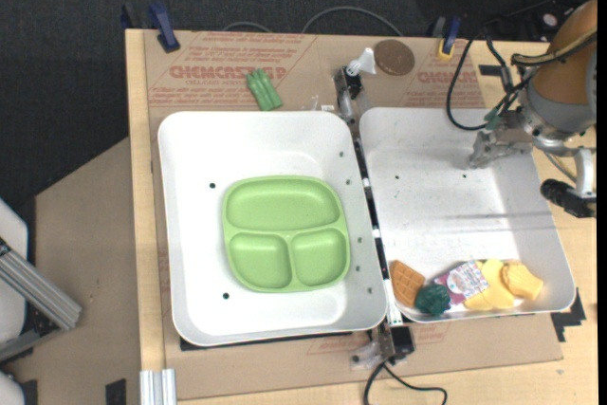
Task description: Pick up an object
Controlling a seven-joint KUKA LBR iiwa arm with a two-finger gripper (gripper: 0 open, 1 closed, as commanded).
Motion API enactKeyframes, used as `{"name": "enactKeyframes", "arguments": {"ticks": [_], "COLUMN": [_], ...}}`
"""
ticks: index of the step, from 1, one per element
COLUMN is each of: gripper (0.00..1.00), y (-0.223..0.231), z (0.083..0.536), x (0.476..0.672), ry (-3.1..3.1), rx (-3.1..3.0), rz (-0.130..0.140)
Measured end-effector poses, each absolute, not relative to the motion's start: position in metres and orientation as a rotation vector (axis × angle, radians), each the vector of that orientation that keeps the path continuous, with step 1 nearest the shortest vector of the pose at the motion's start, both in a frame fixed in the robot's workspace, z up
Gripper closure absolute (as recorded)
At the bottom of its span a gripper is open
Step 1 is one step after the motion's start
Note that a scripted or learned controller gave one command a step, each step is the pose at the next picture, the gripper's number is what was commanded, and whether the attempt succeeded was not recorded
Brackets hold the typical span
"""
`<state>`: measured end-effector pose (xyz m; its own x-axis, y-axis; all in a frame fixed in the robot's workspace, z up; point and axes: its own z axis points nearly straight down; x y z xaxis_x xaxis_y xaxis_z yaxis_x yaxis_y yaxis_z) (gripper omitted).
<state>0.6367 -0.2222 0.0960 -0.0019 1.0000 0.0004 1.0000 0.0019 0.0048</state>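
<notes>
Several small toy items lie along the front edge of the right bin [446, 204]: a tan waffle piece [407, 281], a dark green lump [434, 300], a pink and white packet [465, 280] and yellow pieces [503, 285]. My gripper [486, 148] hangs over the bin's back right part, well behind those items and apart from them. Nothing shows in it. The grey arm with its orange band [569, 62] comes in from the right.
The left bin [190, 204] holds a green divided plate [285, 232]. On the cardboard behind the bins lie a green clip-like object [265, 91] and a brown disc [394, 58]. Blue clamps [163, 26] grip the back edge, and cables run near the arm.
</notes>
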Motion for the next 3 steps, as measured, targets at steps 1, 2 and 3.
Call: {"name": "enactKeyframes", "arguments": {"ticks": [1, 2, 3], "gripper": [1.0, 1.0, 1.0], "y": [-0.223, -0.173, -0.183], "z": [0.106, 0.188, 0.111], "x": [0.637, 0.619, 0.577], "ry": [2.218, 2.222, 2.224], "rx": [2.216, 2.211, 2.229], "rz": [0.009, 0.01, -0.007]}}
